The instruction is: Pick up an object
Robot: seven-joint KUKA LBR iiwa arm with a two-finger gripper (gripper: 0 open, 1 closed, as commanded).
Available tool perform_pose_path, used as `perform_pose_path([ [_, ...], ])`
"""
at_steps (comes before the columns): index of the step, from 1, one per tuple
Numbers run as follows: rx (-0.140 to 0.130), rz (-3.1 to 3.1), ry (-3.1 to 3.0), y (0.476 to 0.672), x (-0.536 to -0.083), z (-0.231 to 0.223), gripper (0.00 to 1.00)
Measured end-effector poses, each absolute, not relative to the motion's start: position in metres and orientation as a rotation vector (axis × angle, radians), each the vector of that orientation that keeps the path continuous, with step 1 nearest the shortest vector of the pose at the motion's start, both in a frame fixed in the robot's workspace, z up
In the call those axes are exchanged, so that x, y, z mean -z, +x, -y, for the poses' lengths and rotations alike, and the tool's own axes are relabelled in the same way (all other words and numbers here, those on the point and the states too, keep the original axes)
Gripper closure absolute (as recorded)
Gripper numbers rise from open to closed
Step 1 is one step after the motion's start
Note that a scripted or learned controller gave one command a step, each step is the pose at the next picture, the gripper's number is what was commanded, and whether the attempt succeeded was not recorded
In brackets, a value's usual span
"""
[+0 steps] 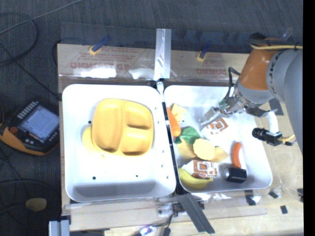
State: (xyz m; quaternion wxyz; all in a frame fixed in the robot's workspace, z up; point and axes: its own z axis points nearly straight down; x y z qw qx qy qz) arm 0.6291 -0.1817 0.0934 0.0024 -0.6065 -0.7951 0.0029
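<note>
Carton seemingly below fingers.

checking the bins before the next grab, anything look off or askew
The yellow divided tray in the left bin lies upside down and slightly skewed. In the right bin, the items sit heaped against the left wall, banana lowest.

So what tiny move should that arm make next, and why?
Probably a short drop straight down. The gripper hovers in the right bin just above the small white and orange packet, with nothing seen between its fingers. The packet lies flat and apart from the toy food pile, so it looks like the easiest pick.
</note>
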Motion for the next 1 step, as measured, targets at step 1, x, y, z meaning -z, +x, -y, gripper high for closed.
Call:
perform_pose_path([
  [1, -0.014, 2.49, -1.899, 0.6279, -0.0989, 0.1818, 1.0],
])
